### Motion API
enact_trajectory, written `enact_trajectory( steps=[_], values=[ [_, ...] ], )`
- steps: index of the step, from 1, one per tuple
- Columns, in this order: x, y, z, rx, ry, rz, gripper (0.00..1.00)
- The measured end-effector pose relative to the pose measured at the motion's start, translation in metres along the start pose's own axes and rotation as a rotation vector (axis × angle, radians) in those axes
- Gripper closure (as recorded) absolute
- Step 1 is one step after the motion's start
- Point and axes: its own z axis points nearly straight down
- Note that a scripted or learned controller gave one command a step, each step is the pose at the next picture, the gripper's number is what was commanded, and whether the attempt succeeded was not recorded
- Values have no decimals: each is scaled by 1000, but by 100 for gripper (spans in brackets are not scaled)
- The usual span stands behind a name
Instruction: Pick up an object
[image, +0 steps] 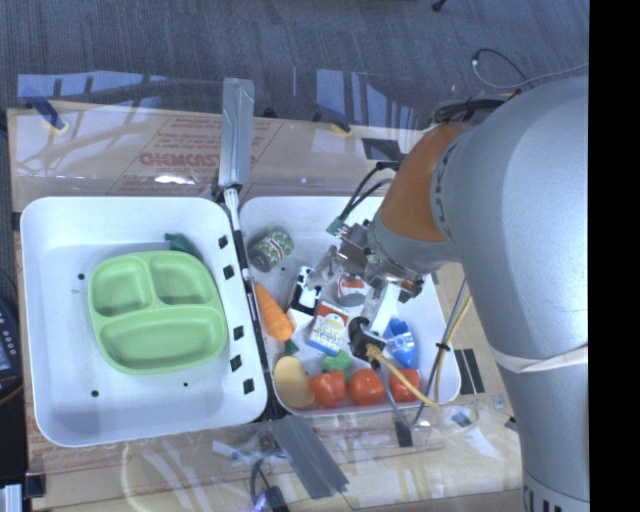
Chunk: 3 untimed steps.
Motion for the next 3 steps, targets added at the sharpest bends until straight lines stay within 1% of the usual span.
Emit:
enact_trajectory(
  steps=[1,2,3],
  values=[
    [-50,23,11,5,0,-107,0],
    [-52,17,-72,-3,0,-356,0],
    [-14,-14,21,6,-1,-190,0]
  ],
)
